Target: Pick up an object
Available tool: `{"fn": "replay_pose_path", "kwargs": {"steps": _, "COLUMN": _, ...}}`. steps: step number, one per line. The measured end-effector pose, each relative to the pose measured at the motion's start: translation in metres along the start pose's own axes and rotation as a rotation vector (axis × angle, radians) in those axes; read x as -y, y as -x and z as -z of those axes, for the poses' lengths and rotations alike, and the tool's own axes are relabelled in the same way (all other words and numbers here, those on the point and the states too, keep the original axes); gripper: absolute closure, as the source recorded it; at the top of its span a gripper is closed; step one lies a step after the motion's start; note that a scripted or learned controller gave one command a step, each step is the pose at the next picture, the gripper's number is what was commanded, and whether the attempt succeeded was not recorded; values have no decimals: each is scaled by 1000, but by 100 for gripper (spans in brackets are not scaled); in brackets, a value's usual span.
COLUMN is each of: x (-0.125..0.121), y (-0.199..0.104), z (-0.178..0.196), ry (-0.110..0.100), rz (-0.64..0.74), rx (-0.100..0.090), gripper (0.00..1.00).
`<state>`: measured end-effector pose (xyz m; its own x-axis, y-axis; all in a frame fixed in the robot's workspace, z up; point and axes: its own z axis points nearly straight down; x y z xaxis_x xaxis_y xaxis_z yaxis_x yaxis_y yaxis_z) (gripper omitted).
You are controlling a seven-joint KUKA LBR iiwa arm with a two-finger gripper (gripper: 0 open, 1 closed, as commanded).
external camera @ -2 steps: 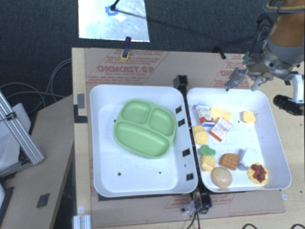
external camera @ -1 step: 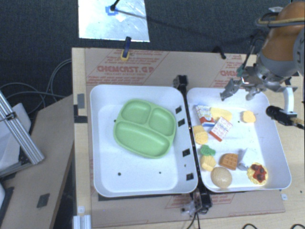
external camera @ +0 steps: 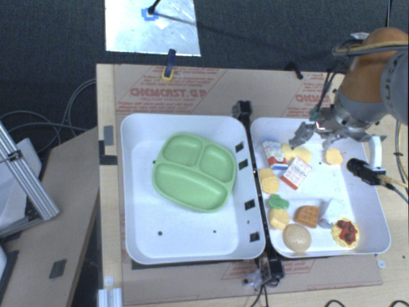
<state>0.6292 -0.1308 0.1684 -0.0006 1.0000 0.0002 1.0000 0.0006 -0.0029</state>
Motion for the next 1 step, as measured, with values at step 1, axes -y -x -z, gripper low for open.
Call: {"fn": "replay_pose_path", "kwargs": {"steps": 1, "x": -3, "y": -4, "z": -43, "ry": 1, "rz": 2, "rx": 0, "gripper": 0}}
